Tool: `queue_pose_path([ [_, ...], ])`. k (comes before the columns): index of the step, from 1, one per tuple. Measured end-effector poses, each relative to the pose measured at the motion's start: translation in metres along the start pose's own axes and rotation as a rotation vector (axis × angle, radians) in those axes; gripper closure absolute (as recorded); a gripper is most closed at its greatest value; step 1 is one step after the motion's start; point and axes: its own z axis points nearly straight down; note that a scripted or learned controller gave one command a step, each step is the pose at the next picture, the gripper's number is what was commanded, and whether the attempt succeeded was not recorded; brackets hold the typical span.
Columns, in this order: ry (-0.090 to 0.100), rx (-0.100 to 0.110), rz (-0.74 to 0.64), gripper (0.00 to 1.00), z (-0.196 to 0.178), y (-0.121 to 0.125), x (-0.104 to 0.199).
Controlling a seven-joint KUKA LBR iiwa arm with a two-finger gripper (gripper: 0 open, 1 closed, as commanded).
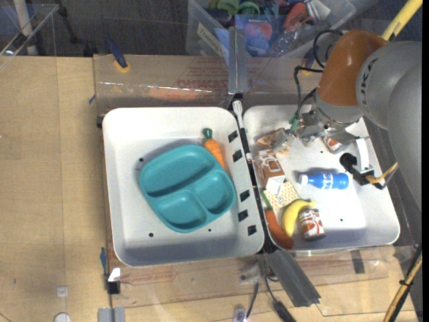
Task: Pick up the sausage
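The sausage [276,232] is taken to be the reddish-brown piece at the lower left corner of the right bin [383,228], pressed against the bin's left wall. It is partly covered by the banana [293,217], with a can [312,224] just beside that. The tool [303,127] is seen near the upper edge of the same bin, well apart from the sausage. Whether it is open or closed cannot be told, as it is blurred and shadowed by the arm [375,79]; nothing is seen held in it.

Several failures can be expected. The banana could be grasped instead, since it lies on top. The tool could be blocked by the bin wall, leaving little room on that side. The can could be knocked over, or the packets [271,163] and bottle [325,179] nudged on the way down the bin.

Most of the sausage is hidden, so its length and lie cannot be judged, and its identity is uncertain. The carrot [214,149] in the left bin [120,180], beside the plate [184,186], could be mistaken for it.
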Motion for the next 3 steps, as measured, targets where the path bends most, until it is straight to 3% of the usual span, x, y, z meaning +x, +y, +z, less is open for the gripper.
queue_pose_path([
  [1, -0.002, -0.002, 0.004, 1.00, -0.011, 0.000, -0.002],
  [2, 0.003, 0.009, 0.196, 1.00, -0.129, -0.054, 0.044],
  [3, 0.006, 0.010, -0.124, 1.00, -0.164, -0.111, 0.047],
])
